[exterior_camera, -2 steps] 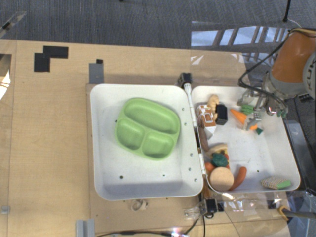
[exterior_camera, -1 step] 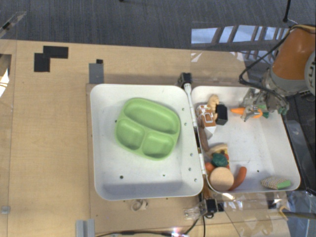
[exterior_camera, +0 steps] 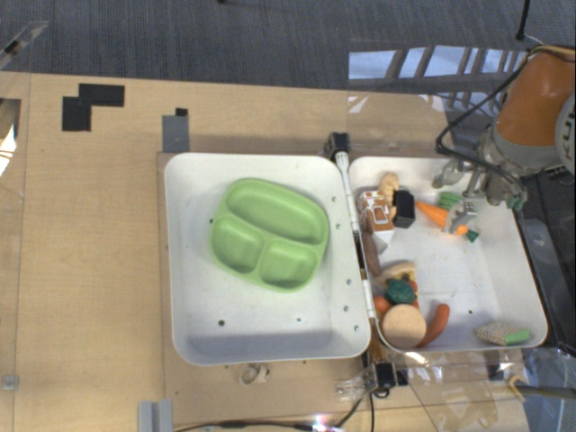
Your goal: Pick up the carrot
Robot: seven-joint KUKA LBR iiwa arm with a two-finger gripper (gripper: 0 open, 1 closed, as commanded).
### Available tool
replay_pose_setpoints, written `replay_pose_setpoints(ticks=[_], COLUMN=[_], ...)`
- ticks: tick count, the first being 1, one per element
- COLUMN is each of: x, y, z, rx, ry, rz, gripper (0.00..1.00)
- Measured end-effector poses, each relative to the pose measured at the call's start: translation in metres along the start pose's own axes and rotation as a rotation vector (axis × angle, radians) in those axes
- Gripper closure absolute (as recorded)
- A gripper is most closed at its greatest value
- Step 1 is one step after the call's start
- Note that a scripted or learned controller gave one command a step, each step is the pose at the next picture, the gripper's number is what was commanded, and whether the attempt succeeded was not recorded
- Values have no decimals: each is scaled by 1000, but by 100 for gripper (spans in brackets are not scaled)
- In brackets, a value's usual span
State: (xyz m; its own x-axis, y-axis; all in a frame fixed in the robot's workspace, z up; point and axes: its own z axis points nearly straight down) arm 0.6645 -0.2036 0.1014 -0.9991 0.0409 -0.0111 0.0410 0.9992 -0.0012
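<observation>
Lowest in frame, we note a sponge [exterior_camera: 502, 334] in the right bin [exterior_camera: 504, 282]. Upper right: gripper [exterior_camera: 466, 212] directly over the carrot [exterior_camera: 437, 215], touching it. Whether the claw pinches it, we cannot tell. Green tray [exterior_camera: 268, 233] fills left bin [exterior_camera: 189, 331].

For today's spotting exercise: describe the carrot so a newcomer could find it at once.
Start at the right-hand white bin. Look to its upper part, just beneath the end effector. The carrot lies there: a small orange cone, paler and more pointed than the reddish sausage lower down.
</observation>
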Motion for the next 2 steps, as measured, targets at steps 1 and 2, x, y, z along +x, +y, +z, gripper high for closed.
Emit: replay_pose_setpoints(ticks=[1,2], x=[30,112], y=[22,-8], z=[13,11], rx=[1,1], ry=[-2,-1], rz=[-178,-167], gripper=[0,0])
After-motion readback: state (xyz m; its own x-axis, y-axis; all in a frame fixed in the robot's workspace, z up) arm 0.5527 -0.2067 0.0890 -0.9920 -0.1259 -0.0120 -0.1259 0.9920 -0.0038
